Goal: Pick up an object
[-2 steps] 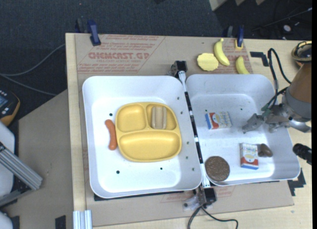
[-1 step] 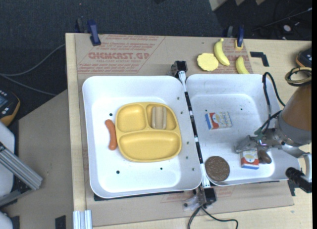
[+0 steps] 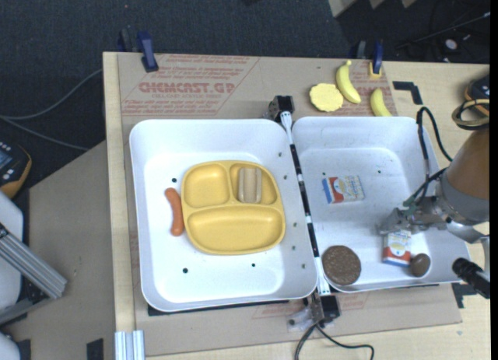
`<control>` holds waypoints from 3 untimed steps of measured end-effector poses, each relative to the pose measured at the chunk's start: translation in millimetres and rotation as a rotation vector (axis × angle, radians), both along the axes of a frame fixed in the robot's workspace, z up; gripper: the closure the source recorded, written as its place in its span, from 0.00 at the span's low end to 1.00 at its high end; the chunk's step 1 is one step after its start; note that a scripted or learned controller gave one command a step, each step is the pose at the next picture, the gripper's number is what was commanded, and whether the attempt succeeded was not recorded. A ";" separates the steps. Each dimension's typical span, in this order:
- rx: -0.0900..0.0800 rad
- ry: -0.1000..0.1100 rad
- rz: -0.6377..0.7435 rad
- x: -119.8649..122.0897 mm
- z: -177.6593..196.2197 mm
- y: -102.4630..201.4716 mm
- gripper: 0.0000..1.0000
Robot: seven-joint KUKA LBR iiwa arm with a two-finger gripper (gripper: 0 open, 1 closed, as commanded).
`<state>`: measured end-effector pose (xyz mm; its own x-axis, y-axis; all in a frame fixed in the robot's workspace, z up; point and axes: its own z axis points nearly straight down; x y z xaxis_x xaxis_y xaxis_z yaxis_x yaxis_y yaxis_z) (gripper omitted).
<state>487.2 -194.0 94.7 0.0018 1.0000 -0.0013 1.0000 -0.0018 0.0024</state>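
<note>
A small red-and-white carton (image 3: 398, 250) is seen low in the right bin (image 3: 366, 137), just beside a brown ball (image 3: 419, 264). The hand (image 3: 406, 222) is poised directly above the carton; whether it is open or closed cannot be told, and nothing is seen held. A miss is judged likely: the ball may be nudged and the carton pushed aside.

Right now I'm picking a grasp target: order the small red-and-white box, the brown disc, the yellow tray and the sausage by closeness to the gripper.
From the gripper:
1. Small red-and-white box, just below it, right bin.
2. Brown disc, right bin's lower left corner.
3. Yellow tray, left bin.
4. Sausage, beyond the tray's left side.
</note>
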 end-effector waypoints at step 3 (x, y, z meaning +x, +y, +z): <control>0.003 -0.001 0.010 97.6 89.6 213.1 1.00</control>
